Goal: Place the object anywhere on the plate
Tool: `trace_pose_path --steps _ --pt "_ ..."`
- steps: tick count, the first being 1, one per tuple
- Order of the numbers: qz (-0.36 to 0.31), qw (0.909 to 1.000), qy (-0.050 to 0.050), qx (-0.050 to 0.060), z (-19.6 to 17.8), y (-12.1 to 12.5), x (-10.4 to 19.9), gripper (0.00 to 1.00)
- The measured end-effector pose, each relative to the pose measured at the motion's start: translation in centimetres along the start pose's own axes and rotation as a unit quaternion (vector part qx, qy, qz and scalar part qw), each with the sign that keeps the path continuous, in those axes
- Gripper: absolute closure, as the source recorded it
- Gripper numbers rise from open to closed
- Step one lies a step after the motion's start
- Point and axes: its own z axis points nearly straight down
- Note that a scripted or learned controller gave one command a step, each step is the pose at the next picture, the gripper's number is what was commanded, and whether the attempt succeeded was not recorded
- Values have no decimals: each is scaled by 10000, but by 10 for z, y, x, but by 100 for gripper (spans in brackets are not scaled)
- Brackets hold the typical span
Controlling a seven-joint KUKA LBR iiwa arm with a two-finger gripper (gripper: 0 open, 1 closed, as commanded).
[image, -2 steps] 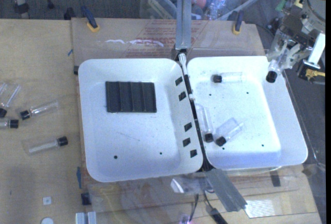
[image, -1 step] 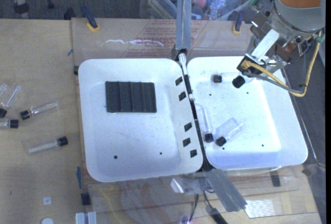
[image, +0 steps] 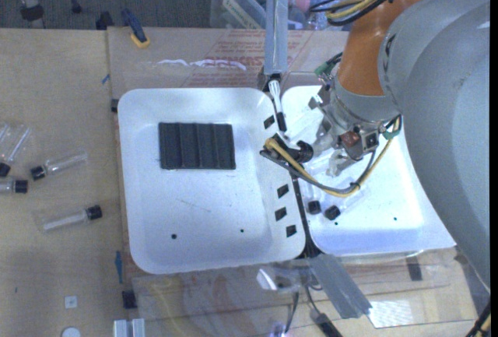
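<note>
The left bin (image: 156, 242) lies nearest, mostly bare white floor, with a dark ribbed plate (image: 197, 145) toward its far side; nothing rests on the plate, so the placing looks not yet done. The arm (image: 373, 63) hangs over the right bin (image: 389, 226), wrist low by the divider between bins. The gripper (image: 338, 152) is hidden among cables; its state and any load I cannot tell. The object itself cannot be made out. Room over the plate is open; the divider is the edge to clear.
</note>
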Motion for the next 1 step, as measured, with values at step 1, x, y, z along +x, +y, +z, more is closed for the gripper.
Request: trace_pose_path --steps 1 --pt "207 9998 16 -10 33 -98 22 100"
